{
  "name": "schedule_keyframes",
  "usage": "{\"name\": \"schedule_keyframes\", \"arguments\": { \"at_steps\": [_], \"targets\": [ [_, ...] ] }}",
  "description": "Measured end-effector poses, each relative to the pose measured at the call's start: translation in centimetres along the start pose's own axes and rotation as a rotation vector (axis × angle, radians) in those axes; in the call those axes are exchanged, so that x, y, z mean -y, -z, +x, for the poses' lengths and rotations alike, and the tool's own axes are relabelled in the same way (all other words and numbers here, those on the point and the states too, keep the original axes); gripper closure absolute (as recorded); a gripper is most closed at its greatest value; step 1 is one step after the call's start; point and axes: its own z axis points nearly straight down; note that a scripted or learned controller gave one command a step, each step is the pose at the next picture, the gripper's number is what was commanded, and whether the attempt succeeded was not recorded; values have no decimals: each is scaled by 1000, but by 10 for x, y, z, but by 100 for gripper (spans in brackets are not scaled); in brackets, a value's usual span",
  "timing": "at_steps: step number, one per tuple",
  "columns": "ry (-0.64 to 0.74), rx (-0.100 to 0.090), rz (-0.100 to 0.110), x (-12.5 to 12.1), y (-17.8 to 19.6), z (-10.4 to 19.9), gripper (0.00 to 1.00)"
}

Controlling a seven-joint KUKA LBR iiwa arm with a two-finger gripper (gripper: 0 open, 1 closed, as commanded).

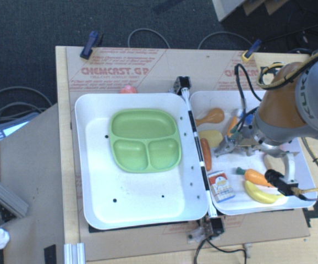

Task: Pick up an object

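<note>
My gripper (224, 147) reaches in from the right and hovers low over the middle of the right bin (291, 205). Just left of it lie a pale yellow piece (209, 137) and a red sausage (206, 154) along the bin's left wall. A tan drumstick-shaped item (212, 116) rests at the back. Toward the front sit a small red-and-white carton (221, 186), an orange carrot (256, 176) and a yellow banana (262, 194). Nothing is visibly held in the gripper.
The left bin (93, 202) holds a green divided plate (146, 139). A small pink object (128, 89) lies on the board behind it. Blue clamps (90, 44) (251, 49) sit at the board's back edge. The arm's orange band (280, 100) overhangs the right bin's back right.
</note>
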Motion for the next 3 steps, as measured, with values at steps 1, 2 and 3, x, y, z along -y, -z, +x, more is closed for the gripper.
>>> {"name": "schedule_keyframes", "arguments": {
  "at_steps": [1, 2, 3],
  "targets": [
    [3, 0, -1, -50, -9, 4, 0],
    [3, 0, -5, -51, 2, 4, 100],
    [4, -2, -3, -67, 92, 73, 100]
  ]
}}
